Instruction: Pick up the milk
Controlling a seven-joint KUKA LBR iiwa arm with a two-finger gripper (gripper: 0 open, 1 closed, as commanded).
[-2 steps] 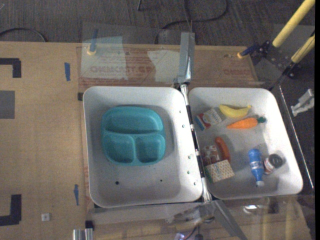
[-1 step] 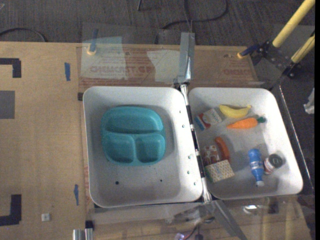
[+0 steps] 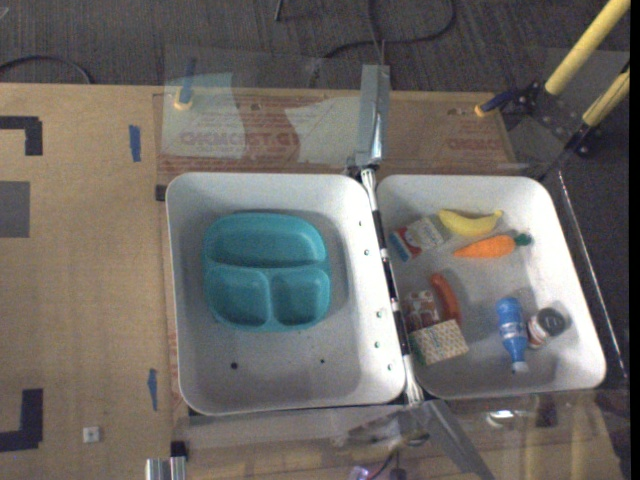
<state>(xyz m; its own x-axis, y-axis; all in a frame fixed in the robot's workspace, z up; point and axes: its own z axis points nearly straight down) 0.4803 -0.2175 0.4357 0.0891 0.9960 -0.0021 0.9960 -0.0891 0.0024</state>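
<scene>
Milk (image 3: 417, 237) lies in right bin (image 3: 575, 258) (beside banana (image 3: 468, 221)).

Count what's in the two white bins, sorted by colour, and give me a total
Teal: 1, tray
Yellow: 1, banana
Orange: 1, carrot
Blue: 1, bottle
Red: 1, sausage
Mixed colours: 4, carton, box, packet, can
Total: 9

Legible text: none you can read; reddish lettering on the cardboard sheet (image 3: 240, 140) behind the bins is mirrored and blurred.
</scene>
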